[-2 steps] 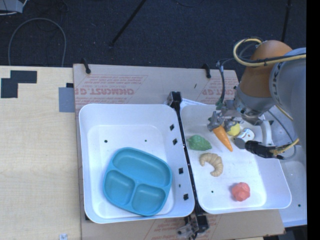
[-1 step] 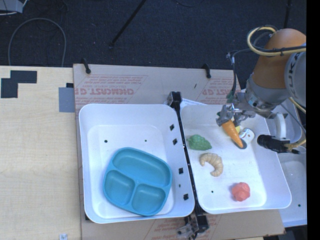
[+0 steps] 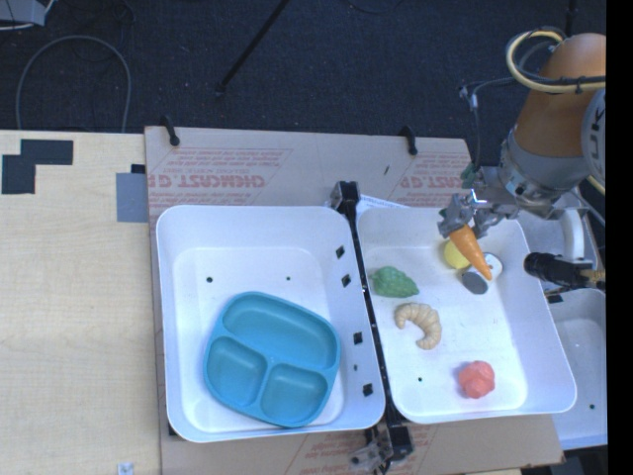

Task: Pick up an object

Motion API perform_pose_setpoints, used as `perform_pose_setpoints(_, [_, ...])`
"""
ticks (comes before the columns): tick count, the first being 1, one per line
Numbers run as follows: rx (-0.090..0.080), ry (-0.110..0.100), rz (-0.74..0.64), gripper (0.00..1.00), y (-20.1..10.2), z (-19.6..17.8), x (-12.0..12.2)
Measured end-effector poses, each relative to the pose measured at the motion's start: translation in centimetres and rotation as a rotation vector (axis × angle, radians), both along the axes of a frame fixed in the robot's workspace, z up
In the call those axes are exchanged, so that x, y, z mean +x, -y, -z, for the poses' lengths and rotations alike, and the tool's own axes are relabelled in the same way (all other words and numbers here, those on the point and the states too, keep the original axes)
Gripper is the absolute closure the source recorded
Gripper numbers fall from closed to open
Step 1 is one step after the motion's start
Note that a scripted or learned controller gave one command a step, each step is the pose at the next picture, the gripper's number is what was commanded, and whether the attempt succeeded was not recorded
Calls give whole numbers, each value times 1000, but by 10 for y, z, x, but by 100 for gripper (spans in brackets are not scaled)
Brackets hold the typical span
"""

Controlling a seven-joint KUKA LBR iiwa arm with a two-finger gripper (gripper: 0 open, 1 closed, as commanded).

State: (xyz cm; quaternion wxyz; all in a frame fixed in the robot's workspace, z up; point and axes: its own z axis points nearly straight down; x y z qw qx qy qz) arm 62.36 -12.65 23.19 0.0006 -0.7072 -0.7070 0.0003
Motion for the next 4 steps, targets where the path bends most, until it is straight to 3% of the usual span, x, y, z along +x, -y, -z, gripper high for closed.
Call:
perform_pose_setpoints(2, [0,-3,-1,100,-99,-5,-11])
perform_pose_setpoints(4, [-1,-2,-2,100,-199,1,3])
